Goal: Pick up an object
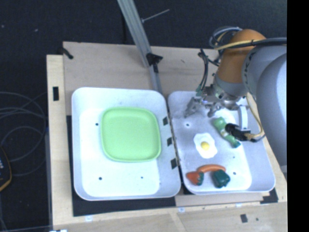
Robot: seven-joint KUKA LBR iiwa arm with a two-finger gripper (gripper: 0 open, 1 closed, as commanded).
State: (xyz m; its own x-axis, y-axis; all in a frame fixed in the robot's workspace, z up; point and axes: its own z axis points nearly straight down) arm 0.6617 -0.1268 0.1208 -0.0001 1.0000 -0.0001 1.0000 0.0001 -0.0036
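Note:
My gripper (201, 109) hovers over the back part of the right bin (186, 129), its two fingers spread open with nothing between them. Just right of it and a bit nearer lies a light green object (222, 125) with a dark end. A toy fried egg (205, 146) rests in the bin's middle, nearer the front than the gripper. Along the front sit an orange sausage (211, 168), a red piece (194, 178) and a dark green piece (221, 179).
The left bin (87, 129) holds a light green square plate (130, 134). A grey pole (137, 28) slants up from between the bins at the back. The arm's grey body and orange band (236, 57) cover the right bin's far right corner.

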